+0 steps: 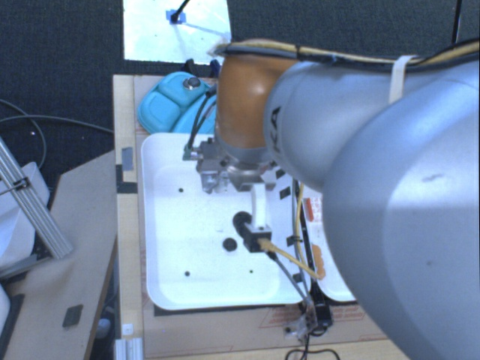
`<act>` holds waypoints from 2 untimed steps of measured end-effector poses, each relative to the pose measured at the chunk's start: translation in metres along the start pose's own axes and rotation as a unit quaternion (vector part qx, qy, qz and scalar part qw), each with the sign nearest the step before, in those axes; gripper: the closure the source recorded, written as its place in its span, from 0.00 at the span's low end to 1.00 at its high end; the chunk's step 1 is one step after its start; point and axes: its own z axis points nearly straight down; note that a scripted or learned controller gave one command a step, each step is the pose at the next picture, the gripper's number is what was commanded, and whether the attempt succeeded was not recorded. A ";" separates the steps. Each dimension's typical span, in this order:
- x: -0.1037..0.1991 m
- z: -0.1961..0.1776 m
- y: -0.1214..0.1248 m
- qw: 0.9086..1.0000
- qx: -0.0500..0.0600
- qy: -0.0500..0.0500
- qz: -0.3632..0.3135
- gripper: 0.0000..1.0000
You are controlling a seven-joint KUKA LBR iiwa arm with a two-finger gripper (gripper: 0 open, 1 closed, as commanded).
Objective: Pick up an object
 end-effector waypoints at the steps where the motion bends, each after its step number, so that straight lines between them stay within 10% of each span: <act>1: 0.018 -0.012 -0.063 1.000 0.008 -0.002 -0.001 1.00; 2: -0.044 -0.142 -0.030 1.000 -0.001 -0.001 0.005 1.00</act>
